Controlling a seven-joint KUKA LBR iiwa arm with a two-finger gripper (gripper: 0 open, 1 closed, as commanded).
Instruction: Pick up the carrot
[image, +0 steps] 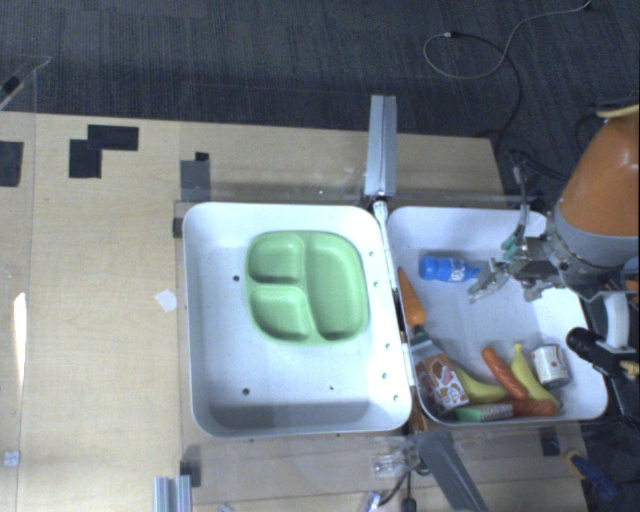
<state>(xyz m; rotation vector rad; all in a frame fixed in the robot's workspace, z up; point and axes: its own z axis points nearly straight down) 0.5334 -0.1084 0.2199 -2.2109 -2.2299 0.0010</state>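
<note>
We hover our gripper (497, 279) over the right bin (455, 235), fingers spread and holding nothing; the carrot (409, 301) hugs the left wall, awkward to reach.

Two white bins (215, 400), one green tray (305, 285), one blue bottle (447, 268), two carrots, one at the divider (410, 303) and one at the right bin's front (500, 370), two bananas (478, 385), one can (549, 365), one brown packet (438, 378).
</note>
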